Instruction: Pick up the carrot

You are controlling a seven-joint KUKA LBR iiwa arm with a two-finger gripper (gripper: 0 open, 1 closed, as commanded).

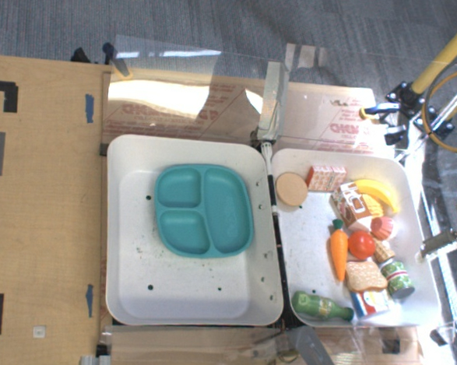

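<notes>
1. Carrot [338,253] is lying in the right bin [306,246], long axis running roughly top to bottom of the view, green top at the upper end.
2. Tomato [361,243] is sitting right against the carrot's right flank, looks to be touching it. Bread slice [365,276] is sitting just off the carrot's tip, to the right.
3. Green bottle [320,305] is lying below the carrot, a small gap between them. Round tan disc [291,189] is sitting above and left of the carrot, well apart.
4. Carrot's left flank is facing bare bin floor, so that side is looking free.
5. Jaw state: can't tell.
6. Risks, my read: a finger coming down on the carrot's right side is likely hitting the tomato and shoving the carrot off line; a grasp near the narrow tip is risking a slip or snagging the bread.
7. Teal divided plate [204,210] is sitting in the left bin [123,233], far left of the carrot, not a factor.
</notes>
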